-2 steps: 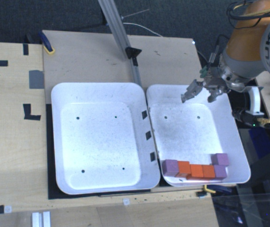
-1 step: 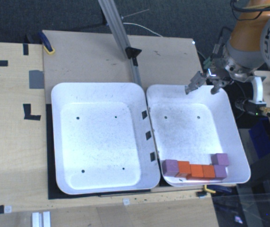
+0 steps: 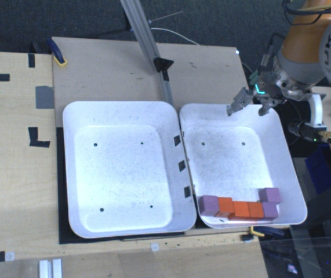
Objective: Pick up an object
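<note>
White bins sit side by side on your counter point(image 3: 14, 155); the right bin point(image 3: 287, 155) keeps purple and orange blocks point(image 3: 240, 207) packed along its near wall. Your tool point(image 3: 249, 104) hovers over the far rim, fingers apart, holding nothing, well apart from them.

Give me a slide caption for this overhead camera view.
Grey KUKA arm's gripper poised open above right white bin, purple and orange blocks clustered along its near edge.

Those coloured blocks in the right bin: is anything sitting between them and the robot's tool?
Nothing visible. The tool hangs over the right bin's far rim, and the purple and orange blocks lie along its near wall, with bare white floor between.
</note>
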Controlling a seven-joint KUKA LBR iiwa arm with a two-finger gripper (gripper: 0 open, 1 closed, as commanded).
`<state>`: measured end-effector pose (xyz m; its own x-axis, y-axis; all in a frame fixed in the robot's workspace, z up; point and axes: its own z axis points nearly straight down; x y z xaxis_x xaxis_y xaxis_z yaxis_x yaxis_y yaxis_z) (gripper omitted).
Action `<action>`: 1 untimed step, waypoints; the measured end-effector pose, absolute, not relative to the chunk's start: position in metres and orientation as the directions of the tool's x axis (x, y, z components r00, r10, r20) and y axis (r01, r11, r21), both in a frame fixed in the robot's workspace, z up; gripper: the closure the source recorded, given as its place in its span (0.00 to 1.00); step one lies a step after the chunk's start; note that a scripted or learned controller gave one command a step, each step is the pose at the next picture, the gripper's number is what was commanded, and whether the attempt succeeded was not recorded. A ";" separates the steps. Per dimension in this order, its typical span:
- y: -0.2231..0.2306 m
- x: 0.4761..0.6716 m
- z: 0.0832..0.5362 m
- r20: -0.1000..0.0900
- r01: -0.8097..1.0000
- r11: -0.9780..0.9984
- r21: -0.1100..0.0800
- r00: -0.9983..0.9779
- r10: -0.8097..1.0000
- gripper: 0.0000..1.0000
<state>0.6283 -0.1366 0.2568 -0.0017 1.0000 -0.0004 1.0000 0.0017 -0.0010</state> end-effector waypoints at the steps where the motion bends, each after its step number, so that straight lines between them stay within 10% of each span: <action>1: -0.162 0.631 0.261 -0.001 1.000 -0.001 0.000 0.001 1.000 0.00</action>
<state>0.6312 -0.1616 0.2609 0.0006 1.0000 -0.0014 1.0000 -0.0006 0.0002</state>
